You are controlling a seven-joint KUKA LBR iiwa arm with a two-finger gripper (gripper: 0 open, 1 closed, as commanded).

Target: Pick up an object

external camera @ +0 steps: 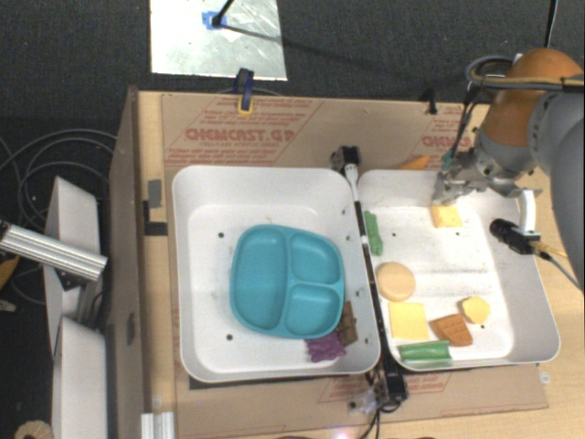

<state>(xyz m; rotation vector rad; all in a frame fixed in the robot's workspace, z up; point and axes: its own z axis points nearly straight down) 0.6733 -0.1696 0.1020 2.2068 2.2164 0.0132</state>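
Observation:
My gripper (451,193) hangs over the far part of the right bin (535,314). A small yellow block (447,216) sits right below its tip, touching it or nearly so. The view does not reveal whether the block is held. Also in that bin are a green stick (372,231) along the left wall, a round tan bun (396,282), a flat yellow square (409,320), an orange-brown piece (451,329), a small yellow lump (475,310) and a green block (424,353) at the front.
The left bin (196,208) holds a teal divided plate (286,280), with a purple piece (322,347) and a brown piece (348,327) at its near right edge. An orange bit (416,163) lies just behind the right bin.

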